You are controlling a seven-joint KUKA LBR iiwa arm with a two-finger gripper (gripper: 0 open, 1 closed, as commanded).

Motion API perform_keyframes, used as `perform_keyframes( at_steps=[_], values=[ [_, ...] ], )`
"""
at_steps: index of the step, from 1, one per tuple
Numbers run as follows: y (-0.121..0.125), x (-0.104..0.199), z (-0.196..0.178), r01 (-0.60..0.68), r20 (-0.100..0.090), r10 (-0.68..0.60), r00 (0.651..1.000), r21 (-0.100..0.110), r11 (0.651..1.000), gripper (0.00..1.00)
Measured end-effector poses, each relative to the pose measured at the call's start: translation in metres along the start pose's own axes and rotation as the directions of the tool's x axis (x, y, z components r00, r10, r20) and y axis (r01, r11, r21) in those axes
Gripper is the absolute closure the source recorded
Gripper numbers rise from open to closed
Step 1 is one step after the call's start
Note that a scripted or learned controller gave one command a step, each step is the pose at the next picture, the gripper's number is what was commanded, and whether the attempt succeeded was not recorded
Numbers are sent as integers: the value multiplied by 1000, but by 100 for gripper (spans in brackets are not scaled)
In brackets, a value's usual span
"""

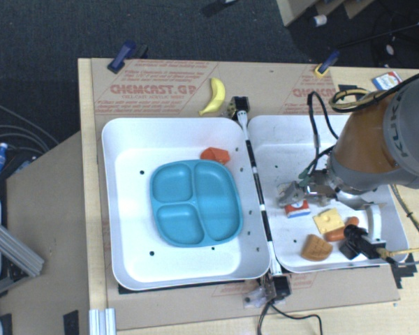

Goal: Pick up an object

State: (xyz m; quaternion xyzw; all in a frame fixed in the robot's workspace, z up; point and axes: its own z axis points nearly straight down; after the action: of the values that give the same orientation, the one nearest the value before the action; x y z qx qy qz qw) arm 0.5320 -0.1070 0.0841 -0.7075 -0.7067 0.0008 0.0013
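Camera view: pincer (295,192) low in the right bin (279,135), fingers spread a little, tips just above a small red and white packet (297,208); can't tell if it grips it. Yellow cheese wedge (327,221) and brown bread piece (316,248) nearby. Blue divided plate (195,202) and orange piece (215,155) in left bin (126,187). Banana (214,96) on table (160,86).

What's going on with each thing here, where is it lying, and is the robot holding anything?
Gripper: low in the right bin, over the red item; grasp unclear.
Blue tray: flat in the left bin.
Orange piece: beside the tray.
Cheese: lying in the right bin.
Bread: lying near the cheese.
Banana: outside the bins.
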Motion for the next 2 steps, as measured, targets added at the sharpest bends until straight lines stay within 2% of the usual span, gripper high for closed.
perform_keyframes(
  at_steps=[1,2],
  values=[
    [1,1,-10,0,0,0,1000,-2,1000,100],
    [-3,78,-101,2,0,-2,1000,-3,1000,100]
  ],
)
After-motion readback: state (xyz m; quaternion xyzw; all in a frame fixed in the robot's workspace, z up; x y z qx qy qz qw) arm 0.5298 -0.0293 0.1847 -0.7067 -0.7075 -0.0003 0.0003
